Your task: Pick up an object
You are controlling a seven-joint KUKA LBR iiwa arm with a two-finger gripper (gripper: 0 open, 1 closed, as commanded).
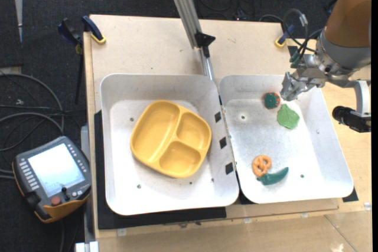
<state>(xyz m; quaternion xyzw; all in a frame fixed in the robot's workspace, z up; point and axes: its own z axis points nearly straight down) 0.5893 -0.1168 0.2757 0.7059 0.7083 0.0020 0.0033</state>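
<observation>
In the right bin [331,150] lie a small round green and red toy [271,100], a flat light-green leaf piece [288,117], an orange pretzel [261,164] and a dark green pepper-like piece [274,176]. My gripper [291,91] hangs over the bin's far right part, just right of the round toy and above the leaf piece. Its dark fingers point down and to the left. Nothing shows between them.
The left bin [118,97] holds a yellow divided plate [171,138]. A metal pole [184,3] slants down to the seam between the bins. A teach pendant [52,177] lies off the bench at the lower left. Clamps [94,32] sit on the bench's far corners.
</observation>
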